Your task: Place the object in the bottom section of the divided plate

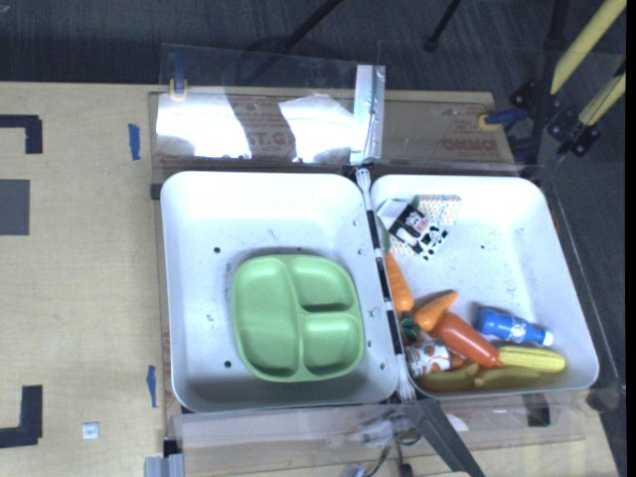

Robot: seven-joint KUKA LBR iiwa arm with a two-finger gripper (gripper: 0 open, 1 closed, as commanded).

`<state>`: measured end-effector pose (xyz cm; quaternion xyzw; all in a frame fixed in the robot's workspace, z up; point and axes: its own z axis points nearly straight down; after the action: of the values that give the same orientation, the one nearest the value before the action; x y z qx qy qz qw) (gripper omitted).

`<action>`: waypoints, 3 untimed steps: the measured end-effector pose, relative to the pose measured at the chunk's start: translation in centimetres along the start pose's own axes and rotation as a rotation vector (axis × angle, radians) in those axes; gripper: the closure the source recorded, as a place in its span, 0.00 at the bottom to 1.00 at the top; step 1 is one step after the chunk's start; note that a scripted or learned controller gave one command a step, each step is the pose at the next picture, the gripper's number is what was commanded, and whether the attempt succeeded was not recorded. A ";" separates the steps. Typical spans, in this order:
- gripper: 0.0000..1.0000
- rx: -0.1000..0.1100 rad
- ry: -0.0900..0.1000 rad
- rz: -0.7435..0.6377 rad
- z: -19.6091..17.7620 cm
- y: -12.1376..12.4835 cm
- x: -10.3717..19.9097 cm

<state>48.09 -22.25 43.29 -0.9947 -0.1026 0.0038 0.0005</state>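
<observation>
A green divided plate (296, 316) lies in the left white bin (199, 227), with one long section on its left and two smaller ones on its right. All three sections hold nothing. The right bin (517, 237) holds the loose objects: an orange carrot (398, 282) against the dividing wall, two more orange carrot-like pieces (434, 311) (465, 339), a blue bottle (512, 328), a yellow corn cob (529, 362) and a black-and-white patterned item (417, 229).
A clear plastic panel (268, 117) stands behind the left bin on the wooden bench. Dark stands and yellow-striped bars (586, 38) sit at the back right. A small colourful packet (429, 358) lies at the right bin's front left corner.
</observation>
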 end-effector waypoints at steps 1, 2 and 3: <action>1.00 0.000 0.000 0.000 0.0 0.0 0.0; 1.00 0.000 0.000 0.000 0.0 0.0 0.0; 1.00 0.000 0.000 0.000 0.0 0.0 0.0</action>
<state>48.08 -22.26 43.30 -0.9947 -0.1026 0.0041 0.0007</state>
